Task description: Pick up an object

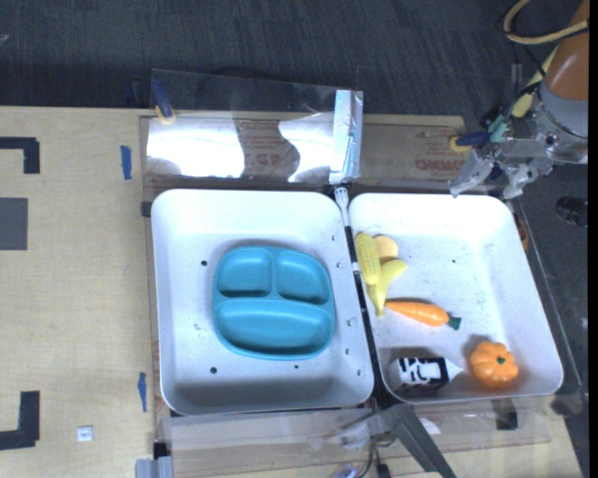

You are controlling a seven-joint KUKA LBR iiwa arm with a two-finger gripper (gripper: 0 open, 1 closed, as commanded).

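The right white bin [486, 224] holds several toys. A yellow banana and corn piece [377, 266] lie along its left wall. To their right rests an orange carrot [419, 313] with a green tip. In the front right corner sits a small orange pumpkin [492, 363], and a black and white piece [422, 371] lies at the front wall. My gripper [490, 179] hangs above the bin's far right rim, its two fingers spread open with nothing between them.
The left white bin [177, 280] carries a blue divided plate [273, 301]. A clear plastic sheet [252, 140] stands behind the left bin. Yellow cable [533, 28] loops at the top right.
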